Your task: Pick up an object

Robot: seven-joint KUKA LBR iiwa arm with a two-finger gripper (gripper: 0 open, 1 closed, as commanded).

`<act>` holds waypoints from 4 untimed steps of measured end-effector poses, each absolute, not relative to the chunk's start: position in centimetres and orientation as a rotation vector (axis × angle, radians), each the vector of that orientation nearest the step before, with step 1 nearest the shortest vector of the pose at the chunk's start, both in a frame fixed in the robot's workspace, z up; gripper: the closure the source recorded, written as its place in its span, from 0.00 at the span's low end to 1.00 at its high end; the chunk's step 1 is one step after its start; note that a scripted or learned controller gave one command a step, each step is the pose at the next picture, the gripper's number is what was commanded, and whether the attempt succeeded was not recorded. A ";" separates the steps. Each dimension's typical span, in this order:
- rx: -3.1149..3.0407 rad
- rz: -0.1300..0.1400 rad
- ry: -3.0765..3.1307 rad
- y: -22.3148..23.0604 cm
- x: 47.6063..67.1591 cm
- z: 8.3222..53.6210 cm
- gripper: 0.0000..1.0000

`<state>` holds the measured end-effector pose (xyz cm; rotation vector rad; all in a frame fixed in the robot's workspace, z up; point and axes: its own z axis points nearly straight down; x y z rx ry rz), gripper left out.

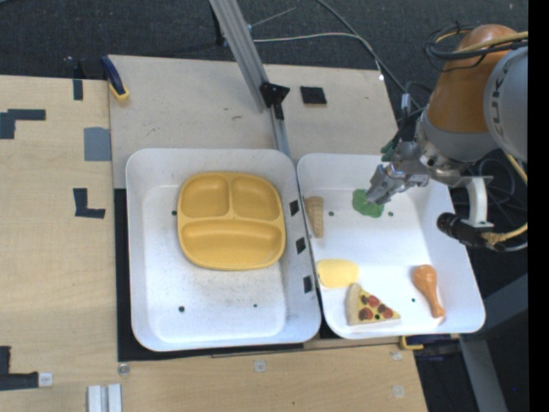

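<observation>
Camera view: left bin [154,256] holds yellow tray [230,220].

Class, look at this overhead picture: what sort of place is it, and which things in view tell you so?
Most likely a robotics lab test bench, not a kitchen. A grey and orange arm's gripper reaches over two white bins; the food is toys, such as a pizza slice and a drumstick, and loose cables run behind.
</observation>
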<state>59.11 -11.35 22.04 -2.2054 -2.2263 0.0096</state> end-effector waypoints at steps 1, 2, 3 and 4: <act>-2.204 0.010 -2.228 -5.3 57.6 20.8 1.00; -2.204 0.009 -2.229 -0.1 56.6 21.7 1.00; -2.204 0.011 -2.229 4.6 54.6 22.1 1.00; -2.203 0.010 -2.232 10.1 53.5 22.9 1.00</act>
